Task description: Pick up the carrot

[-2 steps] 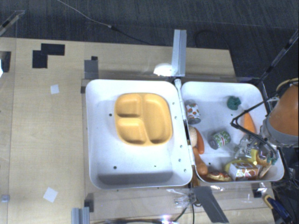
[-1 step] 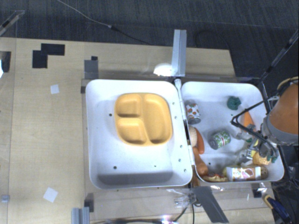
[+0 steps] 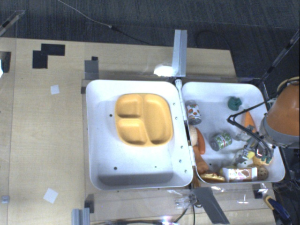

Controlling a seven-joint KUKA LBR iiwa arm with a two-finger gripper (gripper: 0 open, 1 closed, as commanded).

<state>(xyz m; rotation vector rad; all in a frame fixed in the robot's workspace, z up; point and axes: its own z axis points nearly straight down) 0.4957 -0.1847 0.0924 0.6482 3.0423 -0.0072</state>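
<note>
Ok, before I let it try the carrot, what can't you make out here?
- Gripper: in the camera view, wires and clutter blur it; open or shut is unclear.
- Carrot: its lower end runs into the items below, so its full length is unclear.
- Arm: cut off by the right edge.
- Can label: too small to read.

Brightness: we see an evenly lit, fairly bright scene from overhead.
Glare: a white hotspot (image 3: pixel 163 70) shines on the bench just above the left bin (image 3: pixel 101 125).
Shadows: we note a soft grey shadow inside the left bin's near wall; shadows under the right bin's (image 3: pixel 211 90) items are faint.
Sharpness: we find the picture slightly soft, small items blurred.
Background: the dark floor (image 3: pixel 140 8) looks dim.
</note>
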